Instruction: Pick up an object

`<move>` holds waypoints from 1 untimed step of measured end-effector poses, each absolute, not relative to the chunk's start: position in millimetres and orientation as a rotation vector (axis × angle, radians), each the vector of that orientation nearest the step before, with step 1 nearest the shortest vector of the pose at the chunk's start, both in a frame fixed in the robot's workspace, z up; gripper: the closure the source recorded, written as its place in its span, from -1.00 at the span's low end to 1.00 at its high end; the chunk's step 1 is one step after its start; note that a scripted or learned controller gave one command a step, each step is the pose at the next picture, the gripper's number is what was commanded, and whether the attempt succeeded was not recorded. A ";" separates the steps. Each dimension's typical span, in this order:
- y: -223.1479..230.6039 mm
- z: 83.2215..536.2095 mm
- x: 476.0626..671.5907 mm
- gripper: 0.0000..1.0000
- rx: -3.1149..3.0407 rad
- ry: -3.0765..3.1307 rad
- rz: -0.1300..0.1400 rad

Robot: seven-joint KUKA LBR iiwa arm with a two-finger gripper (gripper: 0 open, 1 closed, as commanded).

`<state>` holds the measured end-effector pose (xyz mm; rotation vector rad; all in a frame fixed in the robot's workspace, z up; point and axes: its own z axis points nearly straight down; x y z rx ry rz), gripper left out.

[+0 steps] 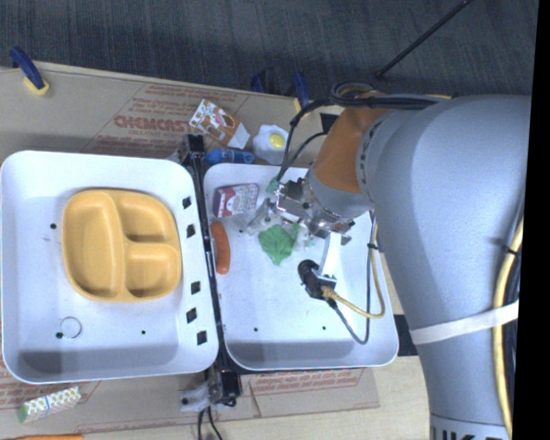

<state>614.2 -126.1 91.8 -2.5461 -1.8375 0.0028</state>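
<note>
Green object in right bin, centre, just under gripper; gripper state cannot tell. Orange sausage near bin's left wall, dark red packet at far left. Yellow divided tray in left bin.

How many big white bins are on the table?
2. The shallow white bin on the left holds a yellow divided plastic tray. The shallow white bin on the right holds an orange sausage-shaped toy, with the robot's hand over it.
</note>
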 end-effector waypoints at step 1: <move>-125.5 101.7 614.3 1.00 -2.540 -1.841 0.005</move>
